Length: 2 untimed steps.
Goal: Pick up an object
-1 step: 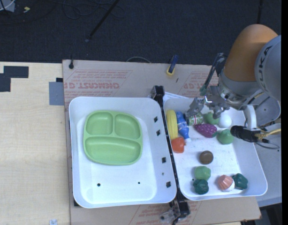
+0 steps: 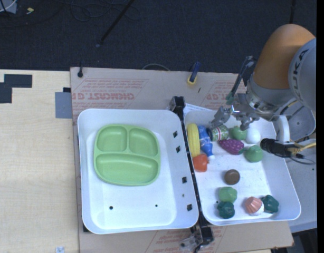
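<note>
My gripper (image 2: 234,121) hangs over the far end of the right bin (image 2: 288,186), its fingers spread open with nothing between them. Just below it lie a small green and pink can (image 2: 220,133), a green piece (image 2: 238,133) and a white ball (image 2: 253,136). A purple piece (image 2: 231,146) and another green piece (image 2: 254,154) sit a little nearer. Along the bin's left wall stand a yellow disc (image 2: 193,139), a blue item (image 2: 206,142) and an orange piece (image 2: 200,163).
Nearer in the right bin lie a brown ball (image 2: 232,177), a green piece (image 2: 227,194), a teal piece (image 2: 225,210), a pink-white ball (image 2: 253,205) and a dark green piece (image 2: 270,203). The left bin (image 2: 98,215) holds a green divided plate (image 2: 127,155).
</note>
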Each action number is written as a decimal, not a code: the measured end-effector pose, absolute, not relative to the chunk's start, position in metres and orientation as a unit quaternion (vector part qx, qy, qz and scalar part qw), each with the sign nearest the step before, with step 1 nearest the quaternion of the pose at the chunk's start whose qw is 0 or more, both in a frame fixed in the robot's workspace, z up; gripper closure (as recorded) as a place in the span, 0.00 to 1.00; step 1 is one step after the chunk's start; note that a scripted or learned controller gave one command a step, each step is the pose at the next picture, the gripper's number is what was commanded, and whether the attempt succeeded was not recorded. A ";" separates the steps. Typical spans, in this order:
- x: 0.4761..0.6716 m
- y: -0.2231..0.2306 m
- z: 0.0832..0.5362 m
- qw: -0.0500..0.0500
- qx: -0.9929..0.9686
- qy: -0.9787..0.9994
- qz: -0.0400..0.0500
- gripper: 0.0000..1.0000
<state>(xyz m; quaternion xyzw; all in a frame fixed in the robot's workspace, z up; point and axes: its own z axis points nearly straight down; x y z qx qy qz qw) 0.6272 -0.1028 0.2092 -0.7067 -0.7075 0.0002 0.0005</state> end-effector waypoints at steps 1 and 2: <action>0.629 -0.098 0.145 0.004 -0.706 -0.708 0.002 0.00; 0.631 -0.101 0.099 -0.003 -0.708 -0.706 0.001 0.00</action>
